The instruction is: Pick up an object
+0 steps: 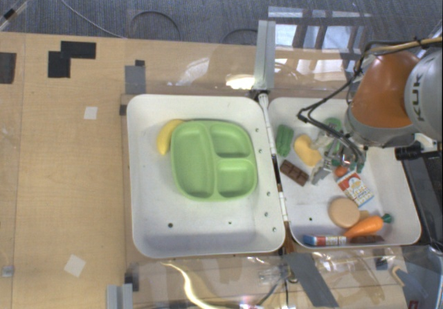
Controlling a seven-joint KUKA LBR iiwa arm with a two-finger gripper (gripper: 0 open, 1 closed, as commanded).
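Observation:
My gripper (pixel 332 162) hangs low over the middle of the right bin (pixel 408 221), under the grey arm and its orange band. Its fingers point down between a yellow item (pixel 306 150) on the left and a small red and white carton (pixel 354 187) on the right. A brown chocolate bar (pixel 293 173) lies just left of it. A green item (pixel 284 140) lies near the bin's left wall. Nearer the front sit a tan round cookie (pixel 343 213), an orange carrot (pixel 366 225) and a marker (pixel 325 240).
The left bin (pixel 149 231) holds a green divided plate (pixel 211 159) with a yellow banana (pixel 165 136) against the plate's left rim. A ridge (pixel 273 162) separates the two bins. Metal framing stands behind the right bin.

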